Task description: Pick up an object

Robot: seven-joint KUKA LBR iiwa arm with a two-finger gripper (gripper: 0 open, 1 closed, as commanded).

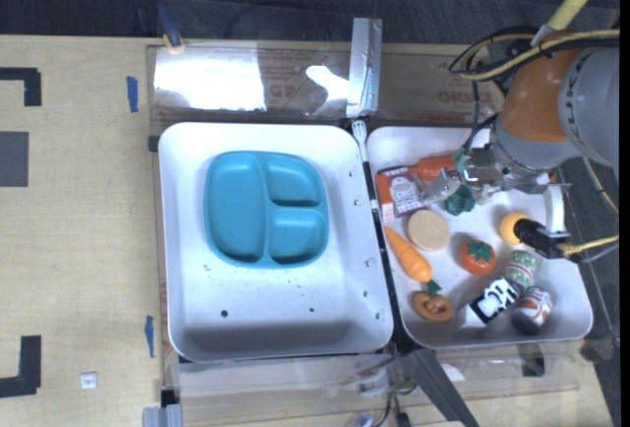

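Status: pick not yet made. Gripper low in right bin, above a green piece among toy foods; finger state cannot be told. Nothing seen lifted. Left bin holds blue divided plate. Remaining: grasp, raise.

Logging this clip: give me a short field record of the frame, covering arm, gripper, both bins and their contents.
arm: grey arm with orange band, reaching in from the right over the right bin
gripper: gripper low over the right bin's upper part, near a red packet; finger state unclear
left bin: left bin holds a blue divided plate
right bin: right bin holds a toy carrot, a tan round disc, a tomato, a small can
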